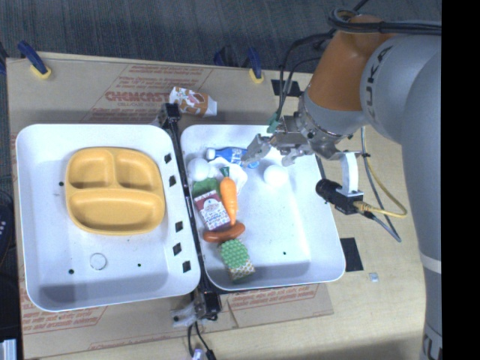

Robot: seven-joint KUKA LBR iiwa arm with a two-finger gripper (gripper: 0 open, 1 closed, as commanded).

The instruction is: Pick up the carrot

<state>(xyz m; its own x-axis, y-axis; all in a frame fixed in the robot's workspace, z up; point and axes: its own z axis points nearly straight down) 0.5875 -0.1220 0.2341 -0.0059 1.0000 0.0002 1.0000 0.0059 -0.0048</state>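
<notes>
**Bench with two bins; carrot in right bin, pincer above bin's far end**

The bench [390, 291] is tan, with cardboard sheets under two white bins set side by side. Dark floor runs along the far edge.

The carrot [229, 197] lies in the right bin [300, 238], near its left wall, lengthwise with the thick end away from the camera. It rests on or against a small red-and-white carton [213, 208] just to its left. A red sausage-shaped item [223, 233] touches the carrot's near tip. A green textured block [236, 257] lies beyond that, toward the near wall. At the carrot's far end sit a white ball [199, 169] and a blue-and-white item [227, 154]. A second white ball [275, 175] lies to the right, apart from the carrot.

The pincer [262, 150] hangs over the far end of the right bin, pointing left, well apart from the carrot. Its fingers stand apart with nothing between them. The grey arm [390, 73] with its orange band [341, 62] reaches in from the right.

The left bin [37, 276] holds a yellow divided tray [115, 188], with three compartments. A small wrapped packet [191, 100] lies on the cardboard beyond the bins. Blue clamps [35, 60] grip the far edge of the bench.
</notes>
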